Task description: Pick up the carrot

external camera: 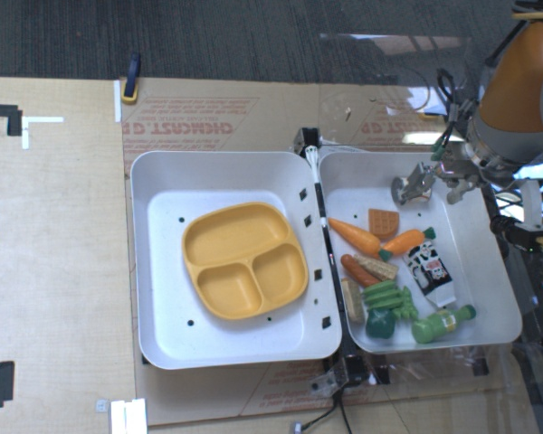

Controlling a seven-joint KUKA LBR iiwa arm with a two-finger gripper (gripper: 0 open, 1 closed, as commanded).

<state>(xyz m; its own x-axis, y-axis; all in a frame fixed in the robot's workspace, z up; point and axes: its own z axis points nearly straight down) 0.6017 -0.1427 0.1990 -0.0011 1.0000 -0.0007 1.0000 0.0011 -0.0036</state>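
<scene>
Carrot (355, 235) lies free in right bin (489, 269), left-centre.
Nearest me I log a green bottle (442, 325) and a milk carton (430, 269); the carrot sits beyond them beside a second orange piece (405, 240). Farther back the gripper (414, 186) hangs over the bin's rear; it looks narrow, holding nothing, though I can't tell for sure.

Dark grey carpet floor (253, 16) across the top. Light wood counter (54, 269) fills the left side, with black brackets (4, 117) and white tape marks. Brown cardboard sheet (217, 120) with red reversed print lies under the bins. Blue-yellow clip (130, 78) at cardboard's top-left corner. Glare patch upper right.
</scene>
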